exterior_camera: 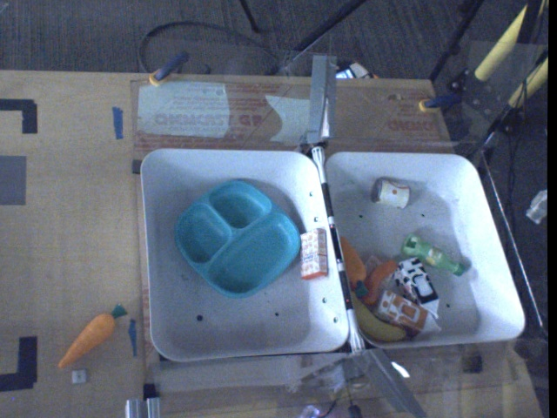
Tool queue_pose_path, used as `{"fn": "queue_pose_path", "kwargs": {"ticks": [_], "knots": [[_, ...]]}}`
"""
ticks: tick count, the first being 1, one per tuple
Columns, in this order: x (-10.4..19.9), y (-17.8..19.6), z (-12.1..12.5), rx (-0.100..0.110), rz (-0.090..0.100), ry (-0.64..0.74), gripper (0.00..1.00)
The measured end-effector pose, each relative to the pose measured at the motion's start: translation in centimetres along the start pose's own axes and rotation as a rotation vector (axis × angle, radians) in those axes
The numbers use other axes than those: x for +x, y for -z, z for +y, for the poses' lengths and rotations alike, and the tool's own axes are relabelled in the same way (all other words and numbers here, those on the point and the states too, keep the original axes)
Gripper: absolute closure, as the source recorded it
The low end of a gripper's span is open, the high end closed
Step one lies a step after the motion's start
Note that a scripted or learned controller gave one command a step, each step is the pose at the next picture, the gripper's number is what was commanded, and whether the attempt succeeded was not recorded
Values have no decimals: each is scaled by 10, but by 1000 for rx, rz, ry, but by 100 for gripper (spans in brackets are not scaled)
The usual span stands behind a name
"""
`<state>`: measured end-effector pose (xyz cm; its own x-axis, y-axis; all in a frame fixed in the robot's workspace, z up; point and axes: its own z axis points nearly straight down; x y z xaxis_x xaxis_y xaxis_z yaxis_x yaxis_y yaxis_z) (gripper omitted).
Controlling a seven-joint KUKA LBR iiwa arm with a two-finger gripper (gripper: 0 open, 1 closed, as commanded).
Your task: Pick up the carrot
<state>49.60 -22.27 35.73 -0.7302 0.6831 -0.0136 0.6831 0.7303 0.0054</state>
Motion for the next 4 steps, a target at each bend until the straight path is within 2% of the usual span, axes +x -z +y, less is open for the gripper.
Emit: {"fn": "queue_pose_path", "kwargs": {"ticks": [1,2,3,4], "knots": [[39,-170,50,5,12,-81,100],[38,-66,95,3,10,-50,100],[88,-46,174,1,9,48,100],[88,-46,174,1,9,48,0]]}}
